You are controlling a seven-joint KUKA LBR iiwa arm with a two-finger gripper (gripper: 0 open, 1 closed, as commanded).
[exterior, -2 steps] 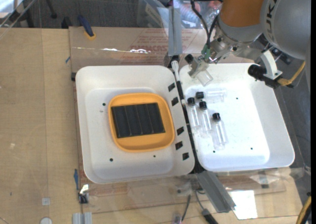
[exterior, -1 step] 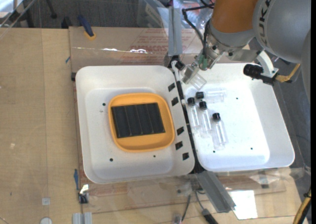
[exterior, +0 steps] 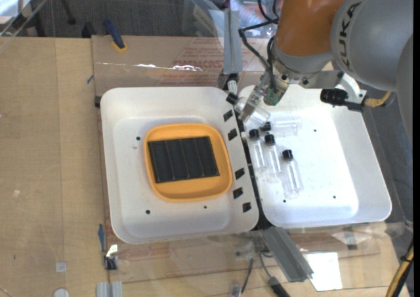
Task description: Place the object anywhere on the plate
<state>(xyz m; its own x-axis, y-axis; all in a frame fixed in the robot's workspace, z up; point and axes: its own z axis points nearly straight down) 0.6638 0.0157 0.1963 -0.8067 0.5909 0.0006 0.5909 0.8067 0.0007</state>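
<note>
**Two white bins, an orange plate, clear vials**

The grey arm (exterior: 367, 27) comes in from the right, with the orange band above its wrist; on the grey shell I can read the letters "UKA" of the maker's name. The left bin (exterior: 125, 217) holds an orange plate (exterior: 188, 161) with rounded corners; a black ribbed insert lies in its middle. The right bin (exterior: 348, 184) holds the objects – several clear vials (exterior: 279, 158) with black caps, lying flat near the wall between the two bins; most of them have the long axis roughly from far to near, with the caps at the far end, and one lies more crosswise. The gripper (exterior: 252, 102) is low over the far left corner of the right bin, just beside the vials; how far the claw is open I cannot tell, and I see nothing between it.
</note>
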